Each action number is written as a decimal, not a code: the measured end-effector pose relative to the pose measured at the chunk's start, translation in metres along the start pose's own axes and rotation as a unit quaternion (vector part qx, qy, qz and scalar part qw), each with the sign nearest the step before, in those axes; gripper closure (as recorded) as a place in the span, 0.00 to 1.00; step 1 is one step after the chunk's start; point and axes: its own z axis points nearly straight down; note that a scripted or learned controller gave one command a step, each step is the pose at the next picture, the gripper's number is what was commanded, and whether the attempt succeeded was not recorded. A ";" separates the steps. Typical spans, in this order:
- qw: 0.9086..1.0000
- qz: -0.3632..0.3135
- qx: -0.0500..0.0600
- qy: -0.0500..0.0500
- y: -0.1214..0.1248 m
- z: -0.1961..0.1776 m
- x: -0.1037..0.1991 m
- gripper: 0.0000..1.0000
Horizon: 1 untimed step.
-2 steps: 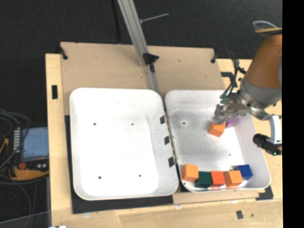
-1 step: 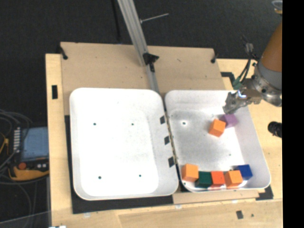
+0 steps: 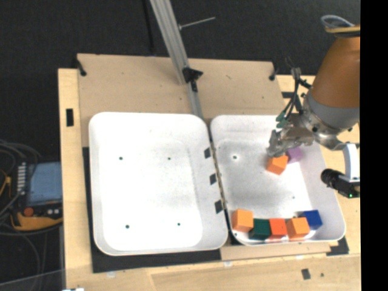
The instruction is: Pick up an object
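My gripper (image 3: 277, 154) hangs over the upper middle of the right bin (image 3: 242, 129). A small orange block (image 3: 277, 164) sits tilted between its fingertips, and the fingers are shut on it. A purple block (image 3: 296, 155) lies just right of it, partly hidden behind the gripper. Along the bin's front wall lie an orange block (image 3: 243, 219), a green block (image 3: 261, 228), two more orange blocks (image 3: 277, 227) (image 3: 297, 226) and a blue block (image 3: 311, 218).
The left bin (image 3: 151, 180) stands beside the right one, with clips along the shared edge. A slanted metal rail (image 3: 176, 41) runs from the top down to the bins' junction. Black fixtures (image 3: 339, 183) stick out at the right bin's right side.
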 end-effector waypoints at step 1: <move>1.000 -0.001 0.000 0.000 -0.005 0.001 0.052 1.00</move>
